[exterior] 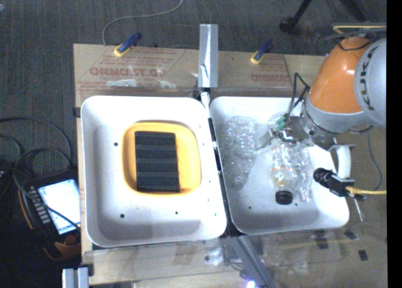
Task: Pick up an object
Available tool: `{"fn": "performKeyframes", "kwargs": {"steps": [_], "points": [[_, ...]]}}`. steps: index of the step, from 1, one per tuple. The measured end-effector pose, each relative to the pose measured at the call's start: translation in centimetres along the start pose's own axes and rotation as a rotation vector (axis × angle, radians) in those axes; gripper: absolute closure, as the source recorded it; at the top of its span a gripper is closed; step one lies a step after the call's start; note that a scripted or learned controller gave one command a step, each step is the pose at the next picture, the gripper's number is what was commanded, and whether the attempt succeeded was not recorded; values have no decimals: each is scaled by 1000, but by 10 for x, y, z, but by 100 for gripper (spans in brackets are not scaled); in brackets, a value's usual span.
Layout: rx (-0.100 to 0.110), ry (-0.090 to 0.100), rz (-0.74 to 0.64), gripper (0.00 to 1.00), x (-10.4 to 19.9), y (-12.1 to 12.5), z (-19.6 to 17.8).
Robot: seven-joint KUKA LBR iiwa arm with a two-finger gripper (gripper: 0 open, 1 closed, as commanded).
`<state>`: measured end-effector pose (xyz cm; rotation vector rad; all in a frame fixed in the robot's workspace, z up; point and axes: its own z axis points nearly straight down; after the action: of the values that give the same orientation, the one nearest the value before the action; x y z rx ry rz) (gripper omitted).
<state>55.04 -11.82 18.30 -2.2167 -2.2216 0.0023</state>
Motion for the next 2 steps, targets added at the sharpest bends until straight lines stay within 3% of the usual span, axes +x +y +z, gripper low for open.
{"fn": "performKeyframes", "kwargs": {"steps": [1,2], "points": [[-3,0,-16,0,-42,-10,66],[-41,-12,-83,0,-53,11,77]]}}
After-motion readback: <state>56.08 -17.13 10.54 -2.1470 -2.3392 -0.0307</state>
